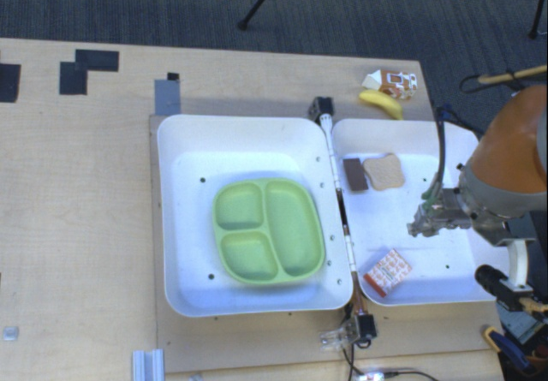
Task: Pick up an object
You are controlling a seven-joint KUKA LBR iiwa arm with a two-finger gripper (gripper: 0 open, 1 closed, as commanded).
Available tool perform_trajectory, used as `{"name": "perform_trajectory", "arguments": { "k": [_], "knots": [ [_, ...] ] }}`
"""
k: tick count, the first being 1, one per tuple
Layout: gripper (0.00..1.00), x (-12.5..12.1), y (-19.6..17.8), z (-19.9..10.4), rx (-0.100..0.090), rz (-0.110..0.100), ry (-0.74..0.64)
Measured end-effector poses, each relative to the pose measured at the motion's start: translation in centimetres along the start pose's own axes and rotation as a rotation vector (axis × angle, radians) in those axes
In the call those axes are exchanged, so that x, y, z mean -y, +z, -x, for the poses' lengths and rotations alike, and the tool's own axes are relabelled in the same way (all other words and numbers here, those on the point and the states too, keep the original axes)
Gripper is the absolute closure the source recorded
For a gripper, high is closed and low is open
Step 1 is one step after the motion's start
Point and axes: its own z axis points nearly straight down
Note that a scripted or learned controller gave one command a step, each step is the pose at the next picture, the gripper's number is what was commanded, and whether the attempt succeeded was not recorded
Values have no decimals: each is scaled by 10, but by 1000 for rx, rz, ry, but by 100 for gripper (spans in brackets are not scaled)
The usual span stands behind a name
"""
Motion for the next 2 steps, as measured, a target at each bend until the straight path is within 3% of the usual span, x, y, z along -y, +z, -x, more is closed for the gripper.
{"name": "perform_trajectory", "arguments": {
  "k": [1, 2],
  "knots": [
    [100, -19, -9, -28, 0, -1, -1],
    [0, -19, -9, -28, 1, -1, -1]
  ]
}}
